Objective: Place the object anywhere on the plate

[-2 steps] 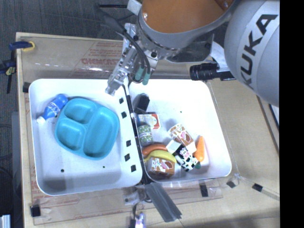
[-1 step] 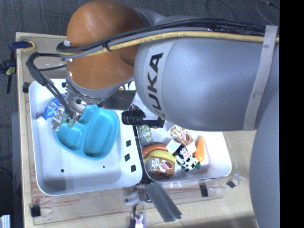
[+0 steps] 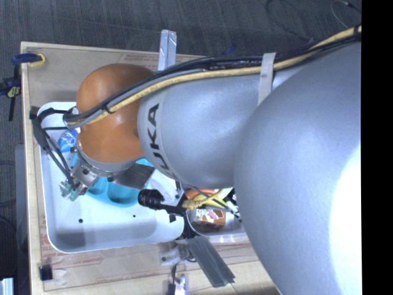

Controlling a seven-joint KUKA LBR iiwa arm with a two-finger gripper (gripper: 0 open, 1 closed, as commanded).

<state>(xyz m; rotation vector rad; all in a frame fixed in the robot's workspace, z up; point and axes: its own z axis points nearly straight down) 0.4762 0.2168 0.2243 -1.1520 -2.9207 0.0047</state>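
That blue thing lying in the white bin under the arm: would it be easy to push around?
Probably. The blue thing looks like smooth plastic, so it may slide readily on the glossy white bin. Its visible edge looks rounded, so it might roll or spin. The arm hides most of it, so weight is unclear.

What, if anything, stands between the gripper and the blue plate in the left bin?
Nothing visible. The gripper is low over the left bin, right beside the blue plate, with no object showing between them. The arm's orange band hides much of the bin, so that part cannot be checked.
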